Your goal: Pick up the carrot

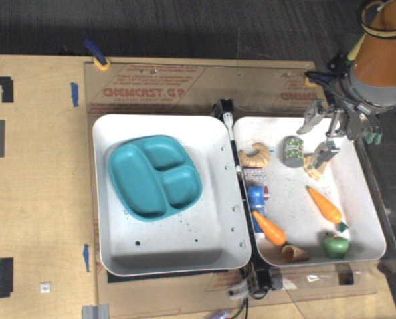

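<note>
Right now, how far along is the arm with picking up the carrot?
Nothing looks done yet: two orange carrots lie in the right white bin, one near its right wall and one by the divider. In hand: the two-finger gripper hovers open over the bin's far end, near a small green can, holding nothing. Left: move over a carrot, descend, close and lift.

My metal fingers (321,138) gleam over the smooth white plastic bin (364,198); its glossy orange carrot (325,205) lies near the matt cardboard (185,88).
</note>
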Robot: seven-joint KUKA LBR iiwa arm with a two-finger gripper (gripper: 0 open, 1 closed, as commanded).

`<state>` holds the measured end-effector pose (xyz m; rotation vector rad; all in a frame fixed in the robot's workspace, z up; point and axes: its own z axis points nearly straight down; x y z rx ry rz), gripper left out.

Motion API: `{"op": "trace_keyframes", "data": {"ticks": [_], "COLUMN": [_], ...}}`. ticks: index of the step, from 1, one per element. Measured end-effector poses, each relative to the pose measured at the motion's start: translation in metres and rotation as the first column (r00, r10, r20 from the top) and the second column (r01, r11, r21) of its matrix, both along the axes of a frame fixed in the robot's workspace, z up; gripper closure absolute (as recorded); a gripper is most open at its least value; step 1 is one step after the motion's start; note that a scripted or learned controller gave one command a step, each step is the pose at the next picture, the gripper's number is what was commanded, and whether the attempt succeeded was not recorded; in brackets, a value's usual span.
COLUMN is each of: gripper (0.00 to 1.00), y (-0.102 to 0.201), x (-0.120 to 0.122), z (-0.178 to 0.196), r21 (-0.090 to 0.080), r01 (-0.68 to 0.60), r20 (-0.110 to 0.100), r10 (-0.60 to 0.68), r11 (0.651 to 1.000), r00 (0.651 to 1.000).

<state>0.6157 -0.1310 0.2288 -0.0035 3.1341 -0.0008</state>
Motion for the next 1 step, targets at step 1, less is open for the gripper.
{"op": "trace_keyframes", "data": {"ticks": [1], "gripper": [0.0], "y": [-0.0054], "x": [-0.0425], "z": [-0.1308], "r21": [0.001], "r01": [0.146], "r20": [0.005], "r10": [-0.146], "r11": [0.989], "r00": [0.989]}}
